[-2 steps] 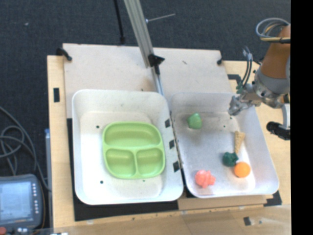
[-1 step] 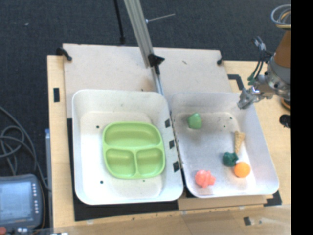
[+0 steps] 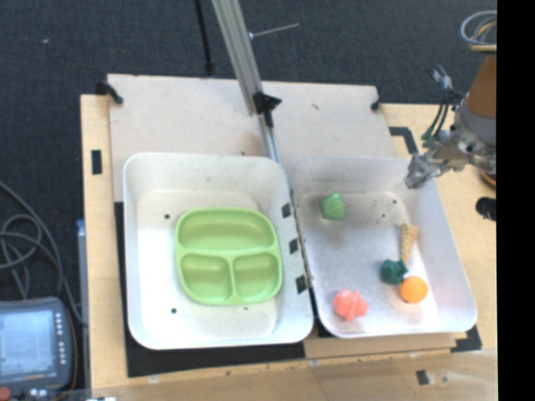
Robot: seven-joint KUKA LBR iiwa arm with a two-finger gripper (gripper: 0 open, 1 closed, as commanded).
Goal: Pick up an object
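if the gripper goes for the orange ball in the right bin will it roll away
Probably: the orange ball looks round and smooth, so a nudge may roll it. It touches the dark green toy, which may block one side. It looks small, likely light.

Illumination is even, diffuse and overhead. The 2 white bins (image 3: pixel 209 170) read bright without hard glare. Shadows are soft and short, including a grey smudge in the right bin (image 3: pixel 435 224). Overall resolution is low; fine detail appears slightly blurred.

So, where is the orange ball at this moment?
The orange ball lies in the right bin, near its front right corner, touching the dark green toy and below the tan cone.
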